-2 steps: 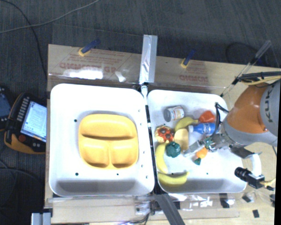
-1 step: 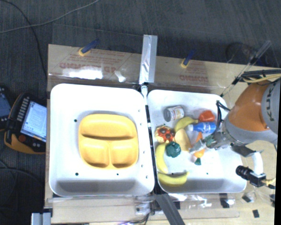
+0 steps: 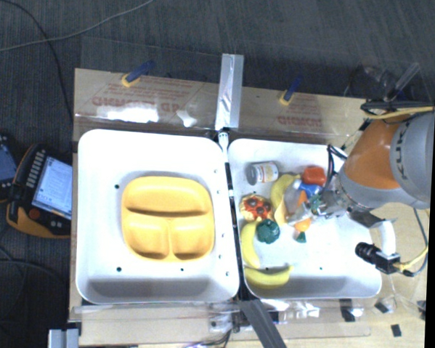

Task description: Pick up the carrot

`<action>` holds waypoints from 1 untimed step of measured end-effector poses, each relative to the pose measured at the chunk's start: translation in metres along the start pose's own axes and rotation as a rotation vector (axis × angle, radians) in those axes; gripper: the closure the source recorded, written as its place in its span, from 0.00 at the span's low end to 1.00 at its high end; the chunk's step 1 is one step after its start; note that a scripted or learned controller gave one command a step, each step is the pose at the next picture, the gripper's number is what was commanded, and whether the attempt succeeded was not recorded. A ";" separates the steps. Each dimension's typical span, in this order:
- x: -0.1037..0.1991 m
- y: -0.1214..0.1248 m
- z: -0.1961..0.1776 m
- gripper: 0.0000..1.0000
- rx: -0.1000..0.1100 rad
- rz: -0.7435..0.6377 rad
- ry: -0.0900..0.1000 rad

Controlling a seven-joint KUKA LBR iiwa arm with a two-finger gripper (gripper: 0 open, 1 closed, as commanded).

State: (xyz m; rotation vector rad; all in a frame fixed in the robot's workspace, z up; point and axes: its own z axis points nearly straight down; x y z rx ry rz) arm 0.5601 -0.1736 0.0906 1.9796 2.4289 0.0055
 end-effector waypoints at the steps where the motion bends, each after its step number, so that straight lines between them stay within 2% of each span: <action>1: 0.049 0.057 -0.100 1.00 0.010 0.013 0.002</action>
